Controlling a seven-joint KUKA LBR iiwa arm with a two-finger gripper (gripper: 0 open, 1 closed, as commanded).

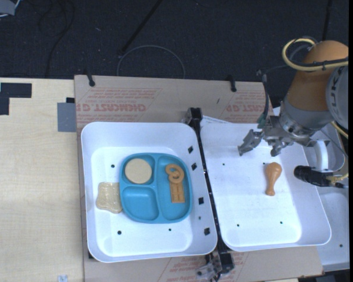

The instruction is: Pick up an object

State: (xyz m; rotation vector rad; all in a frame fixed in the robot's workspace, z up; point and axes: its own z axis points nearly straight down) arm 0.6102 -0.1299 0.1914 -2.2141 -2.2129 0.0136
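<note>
- Looking down at the bench, you are seeing two shallow white plastic bins sitting side by side, the left bin point(100, 239) and the right bin point(253, 228).
- The grey robot arm with the orange band point(315, 78) is reaching in from the right and is hanging over the back part of the right bin.
- Its grey two-finger gripper point(260, 145) is pointing down and to the left, with its two fingers spread apart and nothing sitting between them.
- A small tan wooden piece shaped like a drumstick point(273, 177) is lying on the floor of the right bin, near the gripper but not touching it, a bit toward the front and the right of it.
- In the left bin you are looking at a blue plastic tray with three sections point(155, 207).
- A round tan disc like a cookie point(137, 170) is lying in the tray's back left section.
- A brown wooden key-shaped piece point(175, 182) is lying in the tray's right section.
- A pale yellow square piece like a cracker point(109, 197) is lying on the bin floor, touching the tray's left edge.
</note>
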